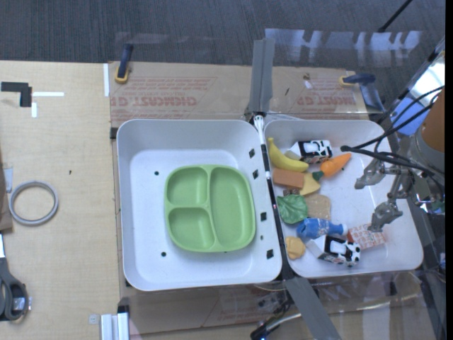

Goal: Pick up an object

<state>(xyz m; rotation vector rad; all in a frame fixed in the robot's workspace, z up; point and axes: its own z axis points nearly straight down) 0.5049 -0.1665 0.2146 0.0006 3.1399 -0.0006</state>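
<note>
The right bin [396, 261] holds a pile of toy food along its left side: a yellow banana [286, 159], an orange carrot [335, 164], a brown block [287, 178], a green leaf [292, 208], a blue piece [318, 227] and two black-and-white cow toys [315, 149] [341, 249]. A pink wrapper [368, 236] lies near the front right. My gripper [376, 198] hangs over the right part of this bin, open, with nothing between its fingers. It is right of the pile and just above the pink wrapper.
The left bin [134, 190] holds a green divided plate [211, 207]. A metal divider [260, 83] runs between the bins at the back. A grey ring [32, 202] lies on the wooden bench at far left. Black cables [382, 144] cross above the right bin.
</note>
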